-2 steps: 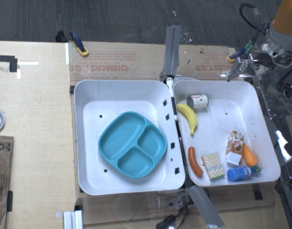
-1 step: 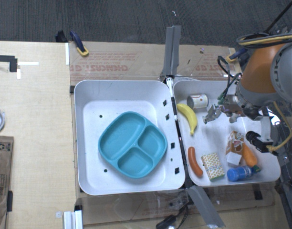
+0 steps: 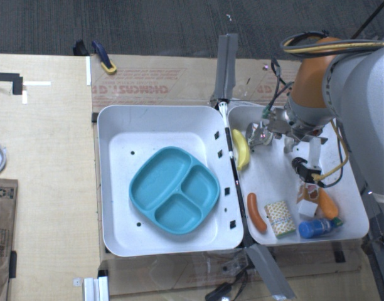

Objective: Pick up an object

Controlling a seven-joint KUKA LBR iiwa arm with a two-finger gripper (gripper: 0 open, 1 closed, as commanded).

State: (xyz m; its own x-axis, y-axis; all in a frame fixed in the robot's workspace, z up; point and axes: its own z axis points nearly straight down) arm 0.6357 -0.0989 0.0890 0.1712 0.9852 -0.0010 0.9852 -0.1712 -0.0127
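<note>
A: We log the gripper point(image 3: 262, 134) low over the far end of the right bin point(image 3: 277, 174), just beside the banana point(image 3: 241, 149). Fingers?

B: We cannot tell; they blur into cables and metal.

A: Other items in that bin?

B: We note a red sausage point(image 3: 256, 212), a patterned sponge point(image 3: 280, 218), a blue bottle point(image 3: 316, 228) and an orange piece point(image 3: 327, 205) along the near end. The left bin point(image 3: 110, 168) holds a blue divided plate point(image 3: 174, 189).
</note>
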